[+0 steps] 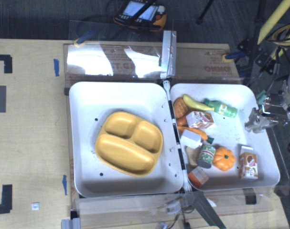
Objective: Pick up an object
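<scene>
The right bin (235,97) holds a heap of toy groceries. A yellow banana (196,103) and a green bottle (221,108) lie at the back. Below them sit a small red-and-white carton (200,120), a white and orange packet (193,137), a green-lidded jar (207,155) and an orange pumpkin-like fruit (224,159). A brown-and-white juice carton (248,162) lies alone near the right wall. My gripper (262,117) hangs at the bin's right rim, apart from all of them and above the juice carton in the view.
The left bin (82,104) carries a yellow divided plate (129,141). A red-and-white piece (198,177) rests at the right bin's front left corner. A clear shield (116,56) stands behind the bins. Cables and stands crowd the far right.
</scene>
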### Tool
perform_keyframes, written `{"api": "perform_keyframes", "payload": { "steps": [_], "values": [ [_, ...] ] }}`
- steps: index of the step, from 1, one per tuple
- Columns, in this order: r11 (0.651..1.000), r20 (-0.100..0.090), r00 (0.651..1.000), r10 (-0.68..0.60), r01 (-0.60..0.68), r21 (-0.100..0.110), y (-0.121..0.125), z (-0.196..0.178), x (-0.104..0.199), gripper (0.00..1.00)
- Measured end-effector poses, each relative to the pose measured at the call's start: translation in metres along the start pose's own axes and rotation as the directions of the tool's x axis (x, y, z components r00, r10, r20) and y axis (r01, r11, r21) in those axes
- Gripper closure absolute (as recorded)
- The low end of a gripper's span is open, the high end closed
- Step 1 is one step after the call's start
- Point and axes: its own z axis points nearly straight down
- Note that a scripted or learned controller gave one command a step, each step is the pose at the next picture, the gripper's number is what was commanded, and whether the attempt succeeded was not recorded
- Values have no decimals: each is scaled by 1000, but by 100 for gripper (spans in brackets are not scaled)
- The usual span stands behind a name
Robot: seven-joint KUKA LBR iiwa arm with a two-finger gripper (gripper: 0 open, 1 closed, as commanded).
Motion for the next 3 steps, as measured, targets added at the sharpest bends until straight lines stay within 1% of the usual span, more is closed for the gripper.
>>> {"api": "perform_keyframes", "payload": {
  "steps": [1, 2, 3],
  "values": [
    [990, 1, 990, -138, 138, -2, -11, 121, 54, 100],
    [927, 4, 927, -375, 375, -6, 9, 121, 106, 100],
    [990, 3, 990, -138, 138, -3, 33, 15, 122, 100]
  ]
}}
